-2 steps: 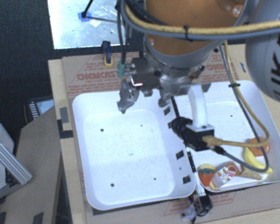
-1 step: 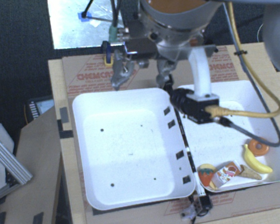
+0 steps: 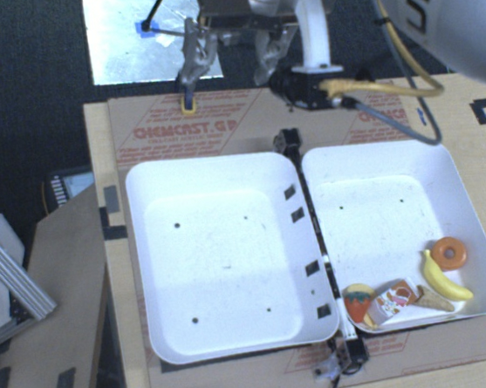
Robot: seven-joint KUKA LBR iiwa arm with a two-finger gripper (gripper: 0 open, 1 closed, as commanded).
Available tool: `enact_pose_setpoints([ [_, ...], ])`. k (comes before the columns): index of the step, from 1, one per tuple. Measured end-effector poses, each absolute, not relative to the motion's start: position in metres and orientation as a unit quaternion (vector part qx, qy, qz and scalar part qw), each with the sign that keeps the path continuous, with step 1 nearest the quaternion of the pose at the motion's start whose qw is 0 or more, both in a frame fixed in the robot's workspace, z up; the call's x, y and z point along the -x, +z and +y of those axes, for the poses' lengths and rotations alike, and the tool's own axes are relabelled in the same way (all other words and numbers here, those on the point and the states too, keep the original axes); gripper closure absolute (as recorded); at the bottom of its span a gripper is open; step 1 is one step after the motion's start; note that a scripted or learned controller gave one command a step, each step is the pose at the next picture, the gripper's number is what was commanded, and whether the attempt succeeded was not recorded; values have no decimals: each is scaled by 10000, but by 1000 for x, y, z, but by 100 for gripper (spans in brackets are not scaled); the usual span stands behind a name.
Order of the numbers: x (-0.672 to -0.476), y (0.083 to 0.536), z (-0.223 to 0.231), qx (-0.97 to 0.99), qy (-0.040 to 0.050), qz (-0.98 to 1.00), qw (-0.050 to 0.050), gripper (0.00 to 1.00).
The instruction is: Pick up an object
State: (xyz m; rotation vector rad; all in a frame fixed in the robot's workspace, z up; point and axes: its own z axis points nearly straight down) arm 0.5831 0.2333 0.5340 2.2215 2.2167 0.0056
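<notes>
My gripper (image 3: 229, 66) hangs high above the back edge of the bench, its two fingers (image 3: 194, 61) spread apart with nothing between them. The right bin (image 3: 383, 189) holds several small things along its near edge: a yellow banana (image 3: 442, 278), an orange ring-shaped toy (image 3: 449, 252) beside it, a red and orange fruit (image 3: 357, 300), a white and red packet (image 3: 392, 301) and a tan cone-like piece (image 3: 435, 301). All lie far below and to the front right of the gripper.
The left bin (image 3: 219, 253) stands beside the right one, joined by a black hinge strip (image 3: 308, 225). A yellow cable (image 3: 388, 87) and a grey hose trail from the wrist across the back right. Cardboard (image 3: 182, 126) underlies both bins.
</notes>
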Motion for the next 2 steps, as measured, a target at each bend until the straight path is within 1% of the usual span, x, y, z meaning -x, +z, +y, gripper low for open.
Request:
enact_pose_setpoints([
  [1,-520,536,235,-7051,8,7091,-3,0],
  [2,-522,547,234,-7050,22,7092,5,100],
])
